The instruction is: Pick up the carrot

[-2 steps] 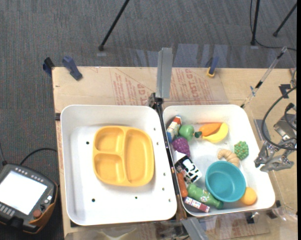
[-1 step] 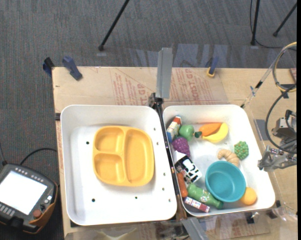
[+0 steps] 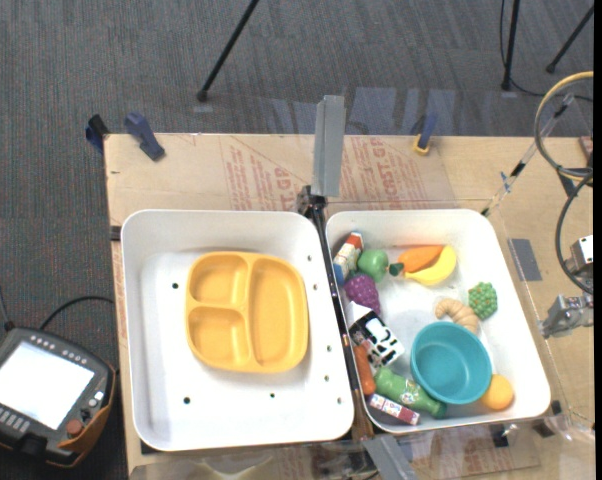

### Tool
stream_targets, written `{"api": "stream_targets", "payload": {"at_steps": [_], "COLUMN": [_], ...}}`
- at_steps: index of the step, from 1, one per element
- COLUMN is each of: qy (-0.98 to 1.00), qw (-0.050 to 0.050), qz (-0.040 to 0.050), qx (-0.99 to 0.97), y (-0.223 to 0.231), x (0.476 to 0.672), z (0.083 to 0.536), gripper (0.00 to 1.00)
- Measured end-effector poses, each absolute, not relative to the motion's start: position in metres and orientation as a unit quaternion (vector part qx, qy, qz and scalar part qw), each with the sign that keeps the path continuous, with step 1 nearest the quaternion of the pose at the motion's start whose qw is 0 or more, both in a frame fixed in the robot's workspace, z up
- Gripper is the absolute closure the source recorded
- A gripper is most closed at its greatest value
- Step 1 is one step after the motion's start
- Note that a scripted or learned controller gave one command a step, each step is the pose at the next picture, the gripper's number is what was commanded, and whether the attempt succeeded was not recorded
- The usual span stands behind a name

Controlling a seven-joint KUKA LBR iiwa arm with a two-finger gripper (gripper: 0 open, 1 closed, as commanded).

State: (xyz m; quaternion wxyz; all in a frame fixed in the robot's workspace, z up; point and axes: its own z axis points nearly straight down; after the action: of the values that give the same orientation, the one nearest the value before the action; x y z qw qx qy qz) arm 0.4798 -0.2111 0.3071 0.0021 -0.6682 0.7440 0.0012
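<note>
The carrot (image 3: 419, 259) is a small orange toy with a green top. It lies in the right bin (image 3: 511, 268) near the far wall, its tip resting against a yellow banana (image 3: 440, 268). Its green end points left toward a green fruit (image 3: 373, 263). Nothing covers the carrot from above. A thin orange-red piece (image 3: 365, 374) lies along the right bin's left wall, partly hidden by other toys.
The right bin also holds a teal bowl (image 3: 451, 361), purple grapes (image 3: 361, 291), a black-and-white toy (image 3: 378, 338), a green bottle (image 3: 409, 388), an orange (image 3: 498, 393) and several more toys. A yellow divided plate (image 3: 248, 310) sits in the left bin (image 3: 146, 348). Cables (image 3: 566, 168) hang at the right.
</note>
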Motion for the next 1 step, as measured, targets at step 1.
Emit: {"api": "stream_targets", "payload": {"at_steps": [1], "qy": [0.648], "qw": [0.002], "qz": [0.0034], "qx": [-0.762], "y": [-0.2096], "x": [0.4775], "z": [0.2961], "gripper": [1.00]}}
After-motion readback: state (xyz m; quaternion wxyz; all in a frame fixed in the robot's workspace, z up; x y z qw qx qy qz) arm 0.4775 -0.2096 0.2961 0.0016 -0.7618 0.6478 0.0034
